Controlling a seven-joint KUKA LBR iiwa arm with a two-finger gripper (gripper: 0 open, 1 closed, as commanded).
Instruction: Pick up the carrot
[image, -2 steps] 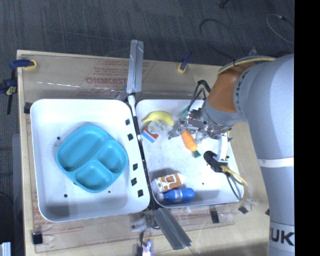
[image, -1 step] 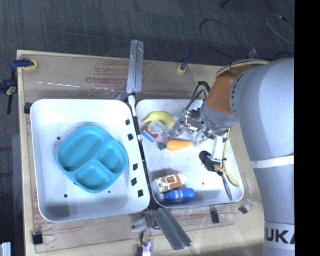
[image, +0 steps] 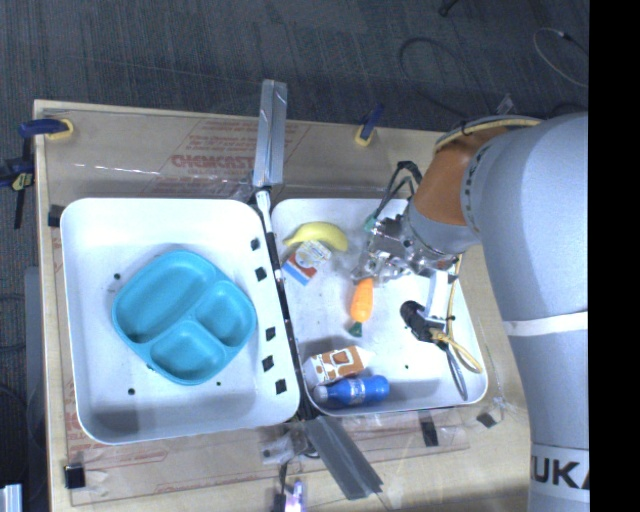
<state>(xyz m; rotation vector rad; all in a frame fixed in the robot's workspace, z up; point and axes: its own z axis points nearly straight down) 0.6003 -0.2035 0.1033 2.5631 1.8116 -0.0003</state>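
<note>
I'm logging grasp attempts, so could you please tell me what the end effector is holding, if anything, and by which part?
It cannot be told: the end effector sits right above the carrot's upper end, but no grip on it is visible.

White letters "UKA", cut off at the frame's lower edge, are seen on the grey arm. Faint red print is seen on the bench, too blurred to be read.

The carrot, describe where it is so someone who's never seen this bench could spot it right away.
Look in the right-hand white bin, near its middle, just below the arm's end effector. The carrot lies there on bare white floor, below and right of the banana and above the blue bottle. It is the one small orange thing with a green tip.
</note>
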